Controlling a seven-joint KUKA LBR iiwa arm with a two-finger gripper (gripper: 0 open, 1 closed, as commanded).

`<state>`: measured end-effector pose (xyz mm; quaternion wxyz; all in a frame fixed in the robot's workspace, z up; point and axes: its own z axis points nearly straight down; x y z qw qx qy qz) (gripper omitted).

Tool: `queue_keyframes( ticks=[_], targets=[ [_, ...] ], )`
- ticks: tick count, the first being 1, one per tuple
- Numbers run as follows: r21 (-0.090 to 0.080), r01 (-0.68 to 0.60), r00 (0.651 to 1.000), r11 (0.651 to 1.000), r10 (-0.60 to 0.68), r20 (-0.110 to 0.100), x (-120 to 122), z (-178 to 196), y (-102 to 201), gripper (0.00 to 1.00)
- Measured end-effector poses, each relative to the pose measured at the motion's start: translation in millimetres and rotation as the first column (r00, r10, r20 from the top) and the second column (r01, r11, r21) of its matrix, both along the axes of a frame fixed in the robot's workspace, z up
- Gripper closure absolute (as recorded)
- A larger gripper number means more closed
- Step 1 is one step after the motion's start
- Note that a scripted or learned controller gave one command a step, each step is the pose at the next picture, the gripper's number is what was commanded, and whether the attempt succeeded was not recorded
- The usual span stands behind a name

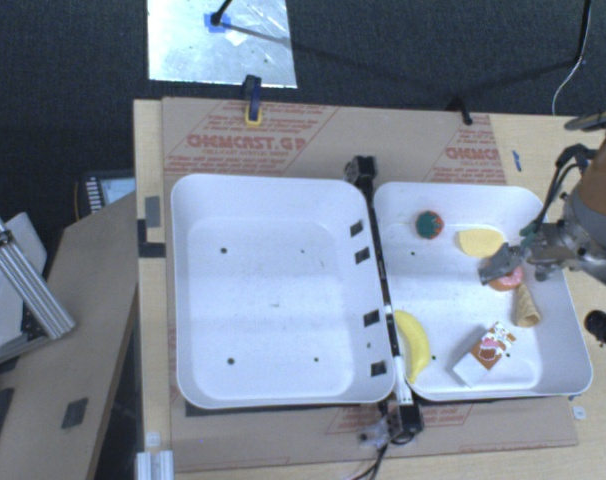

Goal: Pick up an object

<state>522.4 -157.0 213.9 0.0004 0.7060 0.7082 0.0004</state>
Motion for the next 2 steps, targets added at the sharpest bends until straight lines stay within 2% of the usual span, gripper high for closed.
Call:
queue_keyframes(
  ticks=[1, 2],
  targets=[
    [-0.001, -0.001, 1.000, 1.000, 0.001, 0.005, -30.4, -116.0, 40.8, 0.00],
    [-0.001, 0.002, 1.000, 1.000, -0.002, 0.004, -30.7, -107.4, 40.4, 1.00]
  ],
)
